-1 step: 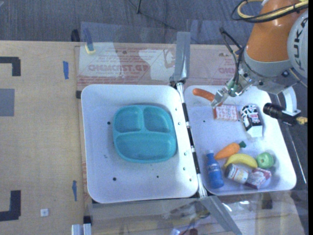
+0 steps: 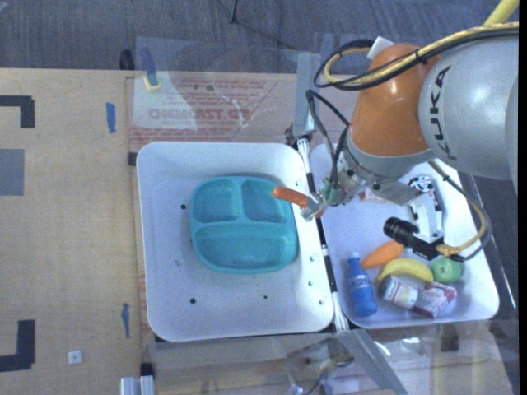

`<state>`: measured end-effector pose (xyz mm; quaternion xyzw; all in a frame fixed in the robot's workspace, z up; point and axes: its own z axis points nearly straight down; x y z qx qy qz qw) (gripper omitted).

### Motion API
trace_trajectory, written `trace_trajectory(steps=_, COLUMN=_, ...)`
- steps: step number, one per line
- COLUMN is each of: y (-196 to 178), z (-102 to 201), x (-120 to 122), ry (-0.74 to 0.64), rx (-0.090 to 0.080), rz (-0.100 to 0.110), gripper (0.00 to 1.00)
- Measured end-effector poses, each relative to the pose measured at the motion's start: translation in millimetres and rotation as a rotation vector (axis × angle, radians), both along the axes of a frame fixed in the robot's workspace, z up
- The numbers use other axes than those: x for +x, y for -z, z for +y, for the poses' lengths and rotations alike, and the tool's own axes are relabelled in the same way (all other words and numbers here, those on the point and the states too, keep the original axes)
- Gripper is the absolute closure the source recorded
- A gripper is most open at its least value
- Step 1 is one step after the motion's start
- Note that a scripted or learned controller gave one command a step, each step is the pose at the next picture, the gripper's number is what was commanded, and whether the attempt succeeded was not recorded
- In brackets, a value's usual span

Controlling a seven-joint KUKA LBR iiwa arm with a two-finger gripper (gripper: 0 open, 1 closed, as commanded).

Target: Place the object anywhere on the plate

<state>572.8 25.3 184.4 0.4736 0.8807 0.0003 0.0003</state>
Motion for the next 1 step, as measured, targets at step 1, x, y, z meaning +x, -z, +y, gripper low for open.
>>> trace_trajectory(steps=1, y=-0.3, z=-0.7, x=0.2, ry=0.001, rx=0.0, rz=0.0, gripper=0.0)
